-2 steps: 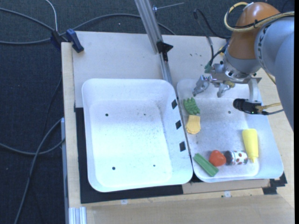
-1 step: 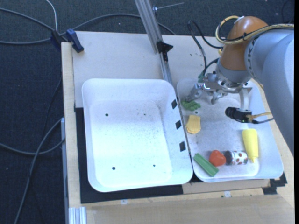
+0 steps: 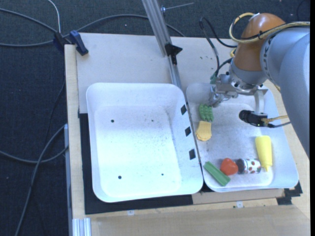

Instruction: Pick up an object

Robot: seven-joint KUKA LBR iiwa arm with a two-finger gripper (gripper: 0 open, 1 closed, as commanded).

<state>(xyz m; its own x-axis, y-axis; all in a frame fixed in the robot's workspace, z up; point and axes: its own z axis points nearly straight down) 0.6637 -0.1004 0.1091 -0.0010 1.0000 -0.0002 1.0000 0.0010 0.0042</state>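
The right bin [image 3: 283, 173] holds several small objects. A knobbly green piece [image 3: 206, 113] lies near its left wall, with a pale yellow piece [image 3: 204, 131] just in front of it. Along the front lie a green bar [image 3: 216, 173], a red piece [image 3: 228, 166], a small spotted can [image 3: 249, 166] and a yellow banana-like piece [image 3: 264, 151]. My gripper [image 3: 215, 100] hangs at the bin's back left, just above and behind the knobbly green piece. Nothing shows as held in it.
The left bin [image 3: 98, 95] sits beside the right one, their walls meeting near a row of black tabs [image 3: 187, 131]. A metal rail [image 3: 157, 23] slants across the back. A black plug with a yellow cable [image 3: 253, 117] hangs over the right bin.
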